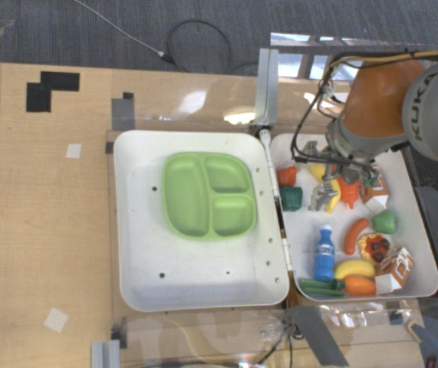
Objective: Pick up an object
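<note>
The right bin [420, 228] holds several toy foods. Among them are a blue bottle [324, 253], a red sausage [354, 234], a yellow banana [354, 269], a green block [291, 198] and a red-orange piece [284, 176]. My gripper [325, 198] hangs low over the bin's upper middle, between the green block and an orange piece [350, 192]. The wrist and orange band above it hide part of the bin's far end. I see nothing clearly held.
The left bin [138, 274] carries a green divided plate [207, 195]. In the right bin's near corner lie an orange fruit [359, 285], a dark green vegetable [320, 286], a green round piece [385, 221] and a small packet [397, 263]. A metal divider [277, 205] separates the bins.
</note>
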